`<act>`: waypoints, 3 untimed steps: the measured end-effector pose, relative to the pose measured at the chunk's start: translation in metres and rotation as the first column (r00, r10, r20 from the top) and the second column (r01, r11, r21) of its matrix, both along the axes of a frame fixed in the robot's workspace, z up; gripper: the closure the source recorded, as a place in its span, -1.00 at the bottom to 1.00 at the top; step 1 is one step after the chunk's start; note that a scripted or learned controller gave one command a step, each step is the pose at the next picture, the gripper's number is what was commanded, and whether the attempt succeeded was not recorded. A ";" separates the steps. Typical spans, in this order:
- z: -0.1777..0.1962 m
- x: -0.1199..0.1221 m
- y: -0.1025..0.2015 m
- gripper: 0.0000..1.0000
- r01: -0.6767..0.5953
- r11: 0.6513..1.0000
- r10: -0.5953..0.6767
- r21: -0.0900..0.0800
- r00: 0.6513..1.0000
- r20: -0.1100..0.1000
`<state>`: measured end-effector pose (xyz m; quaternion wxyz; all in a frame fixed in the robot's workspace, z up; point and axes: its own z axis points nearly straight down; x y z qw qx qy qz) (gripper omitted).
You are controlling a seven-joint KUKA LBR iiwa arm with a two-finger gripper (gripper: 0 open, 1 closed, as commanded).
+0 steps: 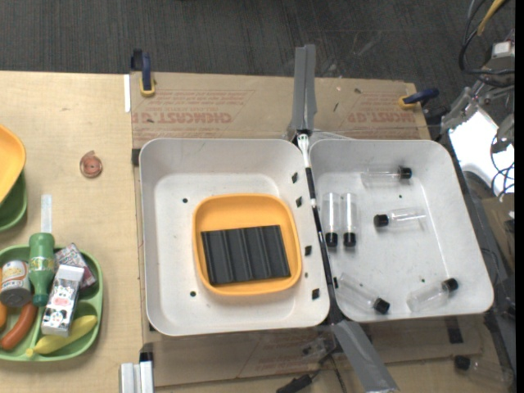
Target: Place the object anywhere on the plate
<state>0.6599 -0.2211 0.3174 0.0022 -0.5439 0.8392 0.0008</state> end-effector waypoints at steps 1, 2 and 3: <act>-0.026 -0.011 0.000 -1.00 -0.268 0.963 0.268 -0.001 0.963 0.001; -0.042 0.000 0.001 -1.00 -0.508 0.861 0.508 -0.002 0.861 0.002; -0.033 0.001 0.001 1.00 -0.503 0.864 0.503 0.001 0.864 0.008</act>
